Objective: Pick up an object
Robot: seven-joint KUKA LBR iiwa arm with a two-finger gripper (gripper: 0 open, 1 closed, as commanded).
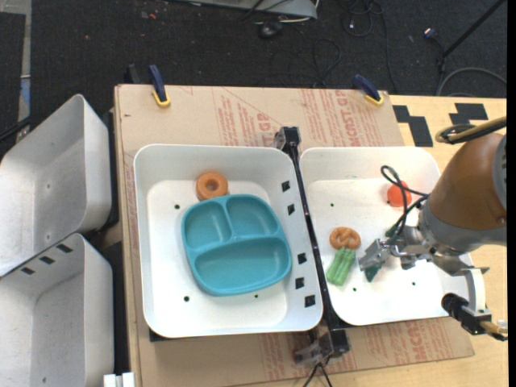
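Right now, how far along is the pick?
Nothing lifted yet. The gripper is down in the right bin, beside the green object and the pretzel; whether it has anything is unclear. The grasp and lift are still to come.

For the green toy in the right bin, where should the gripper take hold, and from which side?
Take the green toy across its narrow width near mid-length, coming from above. It lies flat and elongated, and its long sides look free. Stay off its upper end, which sits against the orange pretzel. The gripper is just to its right.
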